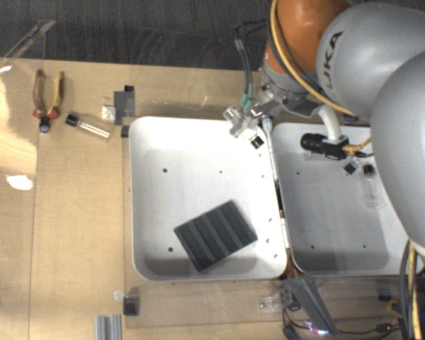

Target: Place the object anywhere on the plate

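A dark ribbed slab (214, 234) lies tilted in the left bin (149, 190). "KUKA" is partly readable on the arm (372, 48). The pincer's state cannot be told.

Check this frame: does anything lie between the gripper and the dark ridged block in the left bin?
Nothing visible does. The gripper sits over the left bin's far right corner, and the block lies alone near the front wall, with bare white floor between them. No plate can be made out, so the onward path can't be judged.
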Action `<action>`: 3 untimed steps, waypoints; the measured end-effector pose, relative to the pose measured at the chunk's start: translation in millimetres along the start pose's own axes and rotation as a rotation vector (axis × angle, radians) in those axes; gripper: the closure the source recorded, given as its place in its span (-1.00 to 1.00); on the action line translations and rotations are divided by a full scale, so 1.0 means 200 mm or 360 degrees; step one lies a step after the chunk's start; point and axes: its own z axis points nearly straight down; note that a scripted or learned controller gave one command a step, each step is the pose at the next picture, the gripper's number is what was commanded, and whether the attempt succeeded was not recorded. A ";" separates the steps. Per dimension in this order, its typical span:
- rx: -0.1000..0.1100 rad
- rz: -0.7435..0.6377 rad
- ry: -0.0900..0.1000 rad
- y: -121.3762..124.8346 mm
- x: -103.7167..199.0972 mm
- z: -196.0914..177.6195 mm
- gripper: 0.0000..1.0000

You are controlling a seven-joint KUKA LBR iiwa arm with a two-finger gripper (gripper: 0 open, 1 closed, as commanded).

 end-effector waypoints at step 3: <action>0.0000 -0.0458 0.0001 0.40 0.69 0.32 1.00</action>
